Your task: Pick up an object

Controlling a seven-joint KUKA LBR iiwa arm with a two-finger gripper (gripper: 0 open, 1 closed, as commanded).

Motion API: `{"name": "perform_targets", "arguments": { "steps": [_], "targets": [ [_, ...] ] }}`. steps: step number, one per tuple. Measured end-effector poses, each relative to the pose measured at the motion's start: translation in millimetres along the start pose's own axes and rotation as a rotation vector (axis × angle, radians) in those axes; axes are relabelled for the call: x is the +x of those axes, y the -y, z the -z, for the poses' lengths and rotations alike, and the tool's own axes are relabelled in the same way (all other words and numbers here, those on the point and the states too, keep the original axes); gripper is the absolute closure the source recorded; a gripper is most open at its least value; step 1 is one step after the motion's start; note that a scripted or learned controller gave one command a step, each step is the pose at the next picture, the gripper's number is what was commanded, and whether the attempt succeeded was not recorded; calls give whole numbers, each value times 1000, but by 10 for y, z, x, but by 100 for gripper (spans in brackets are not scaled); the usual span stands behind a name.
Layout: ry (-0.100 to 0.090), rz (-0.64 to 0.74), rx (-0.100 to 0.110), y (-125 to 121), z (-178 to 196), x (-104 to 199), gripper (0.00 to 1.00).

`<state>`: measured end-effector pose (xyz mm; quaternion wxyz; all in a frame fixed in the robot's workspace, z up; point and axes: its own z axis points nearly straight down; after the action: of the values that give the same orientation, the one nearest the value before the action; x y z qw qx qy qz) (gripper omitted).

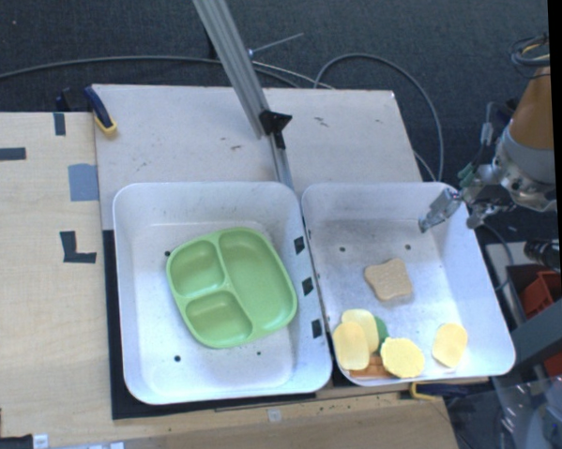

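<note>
In the right bin (471,256) a tan bread-like slice (388,279) lies near the middle. Several yellow food pieces (402,357) cluster along the bin's front edge, with a bit of a green piece (381,329) among them. One yellow piece (449,343) lies a little apart to the right. My gripper (457,211) hangs over the bin's far right rim, up and to the right of the bread slice. It is open, with nothing between its fingers (436,212).
The left bin (133,273) holds a green divided plate (232,287). A slanted metal pole (240,71) rises behind the bins where they meet. Cables (376,64) run along the back, and a blue-and-yellow clamp (101,111) sits at the back left.
</note>
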<state>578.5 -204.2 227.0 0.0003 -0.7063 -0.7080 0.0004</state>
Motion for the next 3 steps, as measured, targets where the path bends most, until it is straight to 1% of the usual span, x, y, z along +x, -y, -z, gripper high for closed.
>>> {"name": "perform_targets", "arguments": {
  "steps": [1,2,3],
  "targets": [
    [0,0,0,0,0,0,0],
    [-1,-1,7,-2,-641,-20,0],
    [-1,-1,6,5,-1286,-5,0]
  ]
}}
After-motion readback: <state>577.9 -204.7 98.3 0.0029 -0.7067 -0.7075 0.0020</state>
